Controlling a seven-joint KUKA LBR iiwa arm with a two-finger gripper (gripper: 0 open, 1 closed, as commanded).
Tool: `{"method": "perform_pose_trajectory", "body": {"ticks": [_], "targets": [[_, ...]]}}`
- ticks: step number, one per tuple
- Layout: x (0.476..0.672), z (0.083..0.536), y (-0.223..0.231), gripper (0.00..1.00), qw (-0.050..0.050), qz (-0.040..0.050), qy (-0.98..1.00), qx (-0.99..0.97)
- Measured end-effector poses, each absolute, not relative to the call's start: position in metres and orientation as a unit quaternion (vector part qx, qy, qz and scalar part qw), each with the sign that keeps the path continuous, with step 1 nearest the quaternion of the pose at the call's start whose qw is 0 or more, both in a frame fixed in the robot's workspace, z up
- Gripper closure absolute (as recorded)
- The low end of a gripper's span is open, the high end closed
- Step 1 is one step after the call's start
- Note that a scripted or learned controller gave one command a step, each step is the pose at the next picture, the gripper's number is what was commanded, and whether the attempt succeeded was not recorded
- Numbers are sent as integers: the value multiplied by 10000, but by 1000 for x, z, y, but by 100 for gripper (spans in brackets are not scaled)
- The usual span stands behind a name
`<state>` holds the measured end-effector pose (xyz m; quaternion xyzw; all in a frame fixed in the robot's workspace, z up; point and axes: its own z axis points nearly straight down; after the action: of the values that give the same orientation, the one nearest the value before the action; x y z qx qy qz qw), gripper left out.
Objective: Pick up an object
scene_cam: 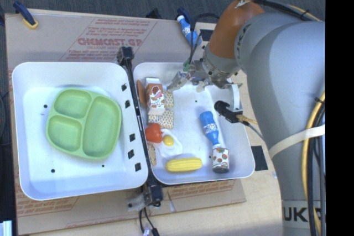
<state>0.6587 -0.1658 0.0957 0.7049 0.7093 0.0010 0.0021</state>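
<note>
Hand (185, 77) hovers low over the back of the right bin (243, 166); can't tell if it's open, closed or gripping anything. Small carton (155, 96) just left of the hand, close but contact unclear. Blue bottle (209, 127) nearer the camera, right of the hand; spotted can (220, 158) at its far end. Toy fried egg (168, 142), yellow corn (184, 164) well below. Green divided plate (84, 124) in left bin (27, 80), far left of hand.

- Gripper (178, 81) hangs at the right bin's (243, 143) far end, just beside a small carton (155, 95).
- Blue bottle (209, 128), spotted can (220, 158), corn cob (184, 164), fried egg (169, 142) and tomato (153, 132) lie nearer.
- Green divided plate (84, 123) sits in the left bin (27, 174).
</note>
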Motion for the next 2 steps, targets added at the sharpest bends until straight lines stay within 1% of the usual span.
{"method": "perform_pose_trajectory", "body": {"ticks": [1, 2], "targets": [[659, 106, -165, 100, 10, 8, 7107, 7035], [659, 105, -165, 0, 8, 7, 7108, 7034]]}}
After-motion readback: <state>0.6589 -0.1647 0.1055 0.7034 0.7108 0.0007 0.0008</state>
